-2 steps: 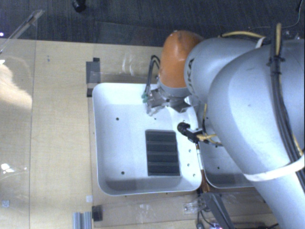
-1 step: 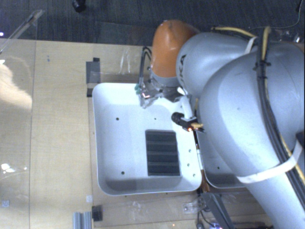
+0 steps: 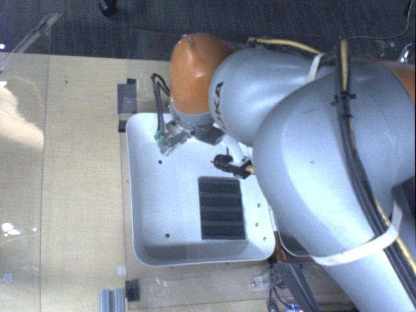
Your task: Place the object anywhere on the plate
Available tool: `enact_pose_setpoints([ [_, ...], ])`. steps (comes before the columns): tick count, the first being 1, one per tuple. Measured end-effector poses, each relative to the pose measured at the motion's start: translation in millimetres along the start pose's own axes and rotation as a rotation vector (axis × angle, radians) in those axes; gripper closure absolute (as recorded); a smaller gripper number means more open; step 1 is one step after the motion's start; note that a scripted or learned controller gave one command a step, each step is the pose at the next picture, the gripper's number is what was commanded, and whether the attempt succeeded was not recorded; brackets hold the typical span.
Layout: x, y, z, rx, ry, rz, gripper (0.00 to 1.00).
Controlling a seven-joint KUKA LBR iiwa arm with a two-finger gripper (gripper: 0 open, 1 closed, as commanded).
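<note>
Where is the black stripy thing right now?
The black ribbed block lies flat on the floor of the white bin, toward the bin's right and near side. It sits below the gripper and beside the big grey arm.

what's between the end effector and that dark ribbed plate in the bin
Bare white bin floor, seen in the camera view. The end effector sits near the bin's upper-left corner; the ribbed plate lies lower right, apart from it.
</note>
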State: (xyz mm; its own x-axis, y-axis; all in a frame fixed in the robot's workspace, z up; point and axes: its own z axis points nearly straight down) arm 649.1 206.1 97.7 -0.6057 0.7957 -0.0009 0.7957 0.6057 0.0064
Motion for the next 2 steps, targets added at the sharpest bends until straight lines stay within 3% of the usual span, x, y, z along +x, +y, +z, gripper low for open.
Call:
enact_pose_setpoints([
  [1, 16.4, 4.1, 7.6, -0.006, -0.003, -0.266, 1.00],
  [2, 39.6, -5.9, -37.8, -0.003, -0.001, -0.539, 1.00],
])
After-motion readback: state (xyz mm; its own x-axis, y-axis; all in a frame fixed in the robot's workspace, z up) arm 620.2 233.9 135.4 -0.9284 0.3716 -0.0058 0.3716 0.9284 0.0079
